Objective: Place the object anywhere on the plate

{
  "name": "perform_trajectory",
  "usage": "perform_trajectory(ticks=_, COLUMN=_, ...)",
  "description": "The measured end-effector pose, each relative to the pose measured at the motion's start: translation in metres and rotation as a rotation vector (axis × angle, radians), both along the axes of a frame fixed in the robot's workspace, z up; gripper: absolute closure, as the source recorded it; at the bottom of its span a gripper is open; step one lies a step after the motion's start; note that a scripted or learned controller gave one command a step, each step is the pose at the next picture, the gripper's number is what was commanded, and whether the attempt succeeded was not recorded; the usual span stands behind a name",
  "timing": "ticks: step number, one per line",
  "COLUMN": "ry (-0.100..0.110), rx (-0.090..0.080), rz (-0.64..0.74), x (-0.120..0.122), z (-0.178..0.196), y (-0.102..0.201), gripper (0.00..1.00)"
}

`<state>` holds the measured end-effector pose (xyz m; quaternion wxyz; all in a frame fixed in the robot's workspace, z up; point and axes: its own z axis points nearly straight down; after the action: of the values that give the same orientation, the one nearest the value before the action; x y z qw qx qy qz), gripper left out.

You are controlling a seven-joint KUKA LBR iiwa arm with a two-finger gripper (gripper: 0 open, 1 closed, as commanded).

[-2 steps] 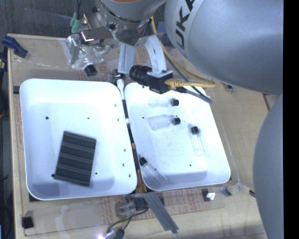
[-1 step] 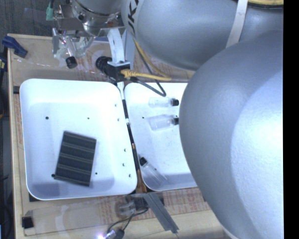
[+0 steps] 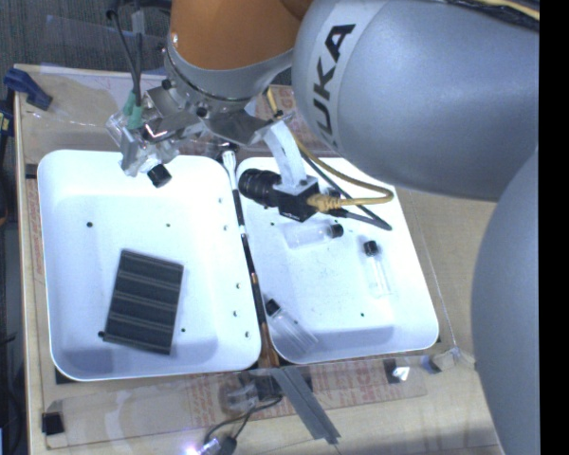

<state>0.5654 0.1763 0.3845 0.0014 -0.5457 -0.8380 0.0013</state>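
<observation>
Looming closest, the grey arm crosses from the right, its orange band sitting above the wrist so the pincer hangs over the left bin's top rim, at about eleven o'clock of that bin. Whether it is clenched or released I cannot tell, and nothing is plainly seen in it. A dark ribbed plate lies flat in the left bin toward seven o'clock, a ready landing spot. Small clear and black pieces lie loose in the right bin, and I cannot tell which is the object. My guess: the placing is not done.
</observation>
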Motion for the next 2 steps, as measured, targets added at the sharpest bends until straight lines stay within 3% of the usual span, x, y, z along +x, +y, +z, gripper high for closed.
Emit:
perform_trajectory(ticks=1, ry=-0.002, rx=-0.002, rz=-0.314, x=0.081, z=0.013, y=0.017, gripper=1.00)
perform_trajectory(ticks=2, ry=-0.002, rx=-0.002, rz=-0.797, x=0.091, z=0.055, y=0.009, gripper=1.00)
